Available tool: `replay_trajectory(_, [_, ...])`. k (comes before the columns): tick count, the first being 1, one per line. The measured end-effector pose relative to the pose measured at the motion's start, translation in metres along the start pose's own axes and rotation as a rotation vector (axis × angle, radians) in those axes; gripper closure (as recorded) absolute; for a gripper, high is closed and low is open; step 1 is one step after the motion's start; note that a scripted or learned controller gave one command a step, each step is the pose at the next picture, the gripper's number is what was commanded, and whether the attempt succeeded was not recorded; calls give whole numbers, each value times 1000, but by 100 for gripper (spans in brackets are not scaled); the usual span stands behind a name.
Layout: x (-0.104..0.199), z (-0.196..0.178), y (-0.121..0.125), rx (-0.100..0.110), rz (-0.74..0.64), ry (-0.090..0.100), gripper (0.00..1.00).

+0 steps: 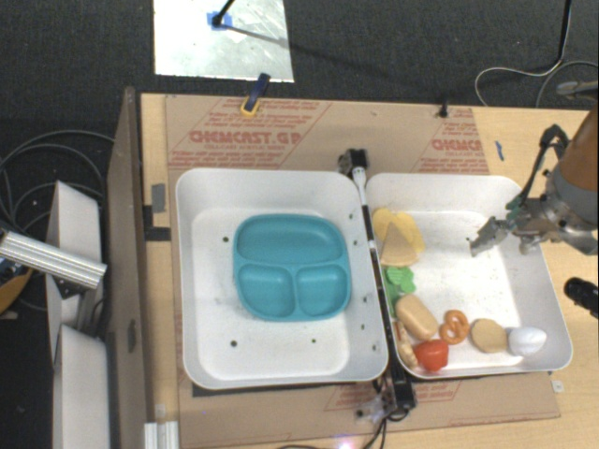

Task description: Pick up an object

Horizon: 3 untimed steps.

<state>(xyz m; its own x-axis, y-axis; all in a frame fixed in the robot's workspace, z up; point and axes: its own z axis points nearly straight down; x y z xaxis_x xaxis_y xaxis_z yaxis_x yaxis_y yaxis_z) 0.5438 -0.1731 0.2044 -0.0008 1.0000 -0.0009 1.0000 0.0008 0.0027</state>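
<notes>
The right bin [468, 195] holds several toy foods along its left and front sides. A yellow and tan piece [398, 236] lies at the upper left, with a green piece [400, 277] below it. Further forward are a tan bread-like piece [416, 316], a red tomato [431, 354], a small pretzel [455, 325], a tan round piece [487, 335] and a white object [527, 340]. My gripper [505, 238] hangs over the bin's right part, open, with nothing between its fingers and well apart from the foods.
The left bin [211, 251] holds a teal divided plate [290, 266]. A ridge [370, 251] separates the two bins. Cardboard [281, 129] lies under both. A cable [524, 73] loops at the back right.
</notes>
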Motion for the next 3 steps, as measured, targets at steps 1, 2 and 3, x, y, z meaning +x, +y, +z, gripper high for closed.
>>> replay_trajectory(1, [56, 77, 21, 6, -8, 4, 0])
replay_trajectory(2, [74, 120, 117, -8, -8, -1, 0])
replay_trajectory(3, [82, 118, 91, -4, 0, -1, 0])
